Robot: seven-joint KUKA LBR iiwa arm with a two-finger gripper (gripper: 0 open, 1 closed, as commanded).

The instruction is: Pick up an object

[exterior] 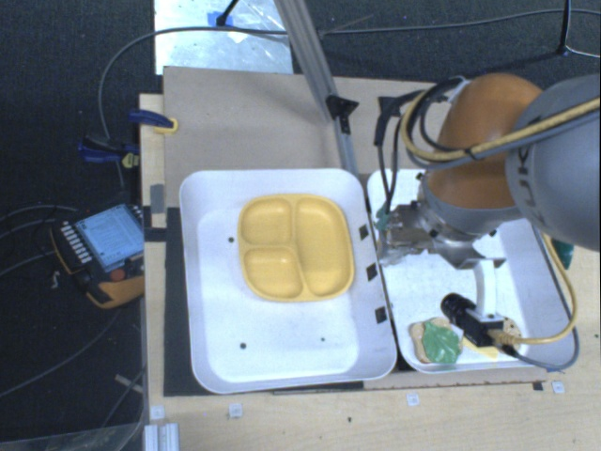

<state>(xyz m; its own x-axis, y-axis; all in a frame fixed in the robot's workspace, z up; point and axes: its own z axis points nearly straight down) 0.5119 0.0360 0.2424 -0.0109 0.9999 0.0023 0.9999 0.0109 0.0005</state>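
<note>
The grey arm's end effector [399, 231], grip state impossible to tell, seems to be reaching into the right white bin [535, 285]; next it must close on the small green object [439, 342].

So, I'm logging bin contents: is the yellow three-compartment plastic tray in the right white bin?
No, the yellow three-compartment plastic tray lies in the left white bin, apart from the arm.

A robotics lab or test bench. A grey industrial arm [526, 148] with looped cables reaches in at three o'clock over two white bins [216, 346]; a teach pendant [103, 252] lies on dark carpet at nine, clamps [127, 144] at ten, a tripod leg [315, 64] at twelve.
</note>
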